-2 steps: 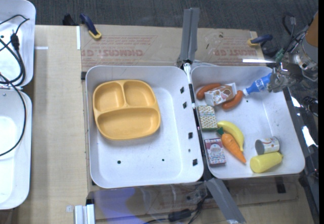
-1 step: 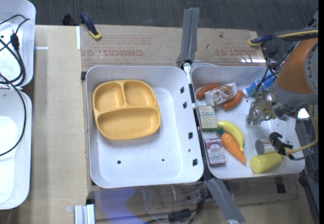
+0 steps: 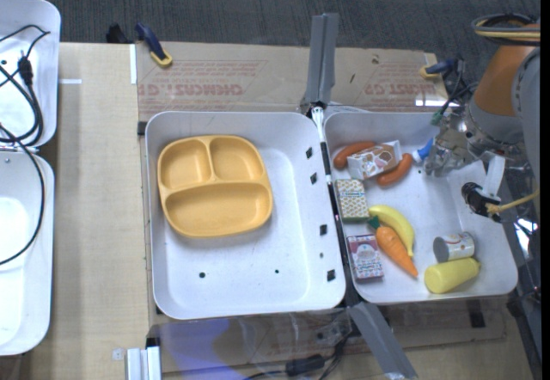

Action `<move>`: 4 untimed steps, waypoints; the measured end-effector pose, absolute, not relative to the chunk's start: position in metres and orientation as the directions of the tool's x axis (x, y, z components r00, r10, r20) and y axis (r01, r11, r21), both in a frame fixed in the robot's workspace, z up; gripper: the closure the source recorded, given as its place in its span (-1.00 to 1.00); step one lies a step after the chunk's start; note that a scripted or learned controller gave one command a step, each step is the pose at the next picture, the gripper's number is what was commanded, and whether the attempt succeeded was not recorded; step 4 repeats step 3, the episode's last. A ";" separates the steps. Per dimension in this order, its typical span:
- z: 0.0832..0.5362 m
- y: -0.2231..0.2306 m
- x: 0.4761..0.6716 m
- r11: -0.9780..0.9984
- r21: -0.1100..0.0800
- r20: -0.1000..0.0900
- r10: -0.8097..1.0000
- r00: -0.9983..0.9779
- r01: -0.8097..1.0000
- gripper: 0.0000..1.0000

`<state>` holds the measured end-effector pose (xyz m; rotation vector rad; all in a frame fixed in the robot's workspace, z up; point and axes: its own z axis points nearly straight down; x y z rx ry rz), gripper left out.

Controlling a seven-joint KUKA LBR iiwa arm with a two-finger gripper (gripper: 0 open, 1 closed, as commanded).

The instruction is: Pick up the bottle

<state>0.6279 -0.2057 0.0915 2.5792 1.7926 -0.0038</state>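
Bottle (image 3: 450, 274): yellow, squat, cylindrical. Lying on its side, slightly tilted, long axis roughly left-right. Located in right bin, near front-right corner, just beside and below a small grey can.

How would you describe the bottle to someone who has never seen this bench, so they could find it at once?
Look in the right-hand white bin, the one crowded with toy food. In its near right corner lies the yellow bottle, on its side, just below a small silver can. It is plain, stubby and cylindrical, unlike the curved banana further left.

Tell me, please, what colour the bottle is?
Yellow; the bottle shows in the camera view.
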 end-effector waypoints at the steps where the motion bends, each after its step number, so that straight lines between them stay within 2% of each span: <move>1: 0.101 -0.205 0.628 -0.344 -0.001 -0.005 0.939 0.344 0.939 1.00; 2: 0.092 -0.211 0.657 -0.512 -0.017 -0.002 0.859 0.512 0.859 1.00; 3: 0.216 -0.166 0.647 -0.564 0.000 -0.002 0.826 0.564 0.826 1.00; 4: 0.216 -0.166 0.647 -0.564 0.000 -0.002 0.826 0.564 0.826 1.00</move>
